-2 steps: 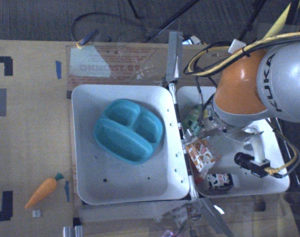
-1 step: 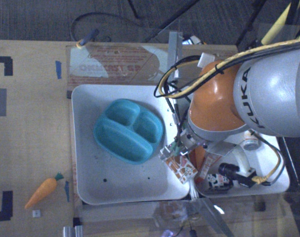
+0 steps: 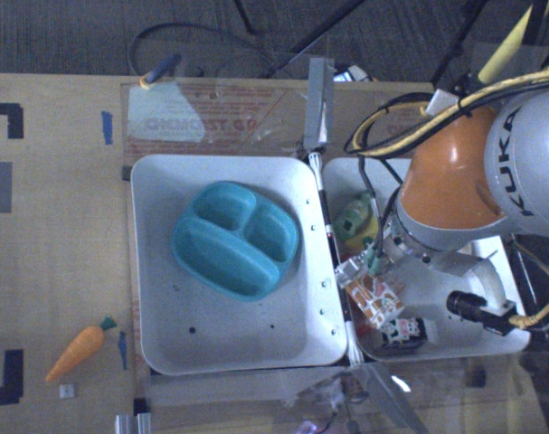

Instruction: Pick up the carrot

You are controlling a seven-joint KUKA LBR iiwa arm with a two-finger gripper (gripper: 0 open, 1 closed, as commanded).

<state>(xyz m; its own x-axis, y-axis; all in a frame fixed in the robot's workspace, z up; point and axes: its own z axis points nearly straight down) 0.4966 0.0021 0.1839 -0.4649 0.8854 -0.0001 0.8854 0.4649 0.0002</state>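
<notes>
wooden bench [image 3: 57, 152], carrot [image 3: 75, 351], perhaps carpet beyond

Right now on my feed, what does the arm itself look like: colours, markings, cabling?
The arm is pale grey with a glossy, rounded orange band above the wrist. Dark KUKA lettering runs down the grey shell. Yellow and black cables loop along its upper side. Below the band sits a grey wrist ring, with a white bracket and a black cylindrical fitting nearby.
</notes>
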